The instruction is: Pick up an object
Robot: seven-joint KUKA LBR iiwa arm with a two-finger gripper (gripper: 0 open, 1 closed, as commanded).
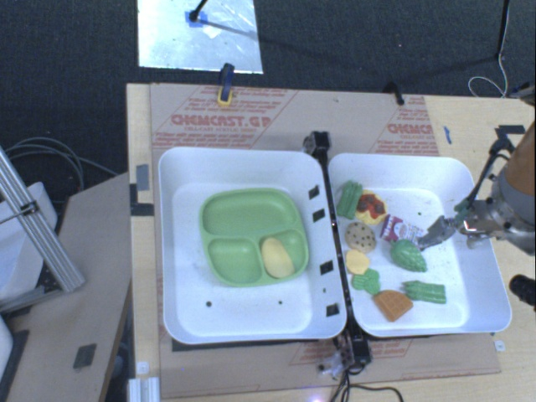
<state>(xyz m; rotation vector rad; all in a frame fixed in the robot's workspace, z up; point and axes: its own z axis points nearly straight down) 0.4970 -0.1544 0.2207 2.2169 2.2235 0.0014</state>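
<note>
Honestly, the gripper (431, 231) hangs low in the right bin (469, 182), just beside a green toy vegetable (409, 255) — can't tell how it's set. That toy looks light, hard plastic, bumpy, probably slippery — I'd pinch across its narrow middle.

Red "CHEMCAST GP" print, repeated on brown sheet (251, 111) under bins.

1. Two white bins: left (180, 224), right (481, 249).
2. One green tray (243, 212), left bin.
3. One yellow piece (278, 257) on the tray.
4. Right bin: four green bits, one cookie (361, 236), one orange wedge (392, 305), one small yellow piece (358, 263), one red-yellow thing (371, 206), one red-white packet (394, 229).
</note>
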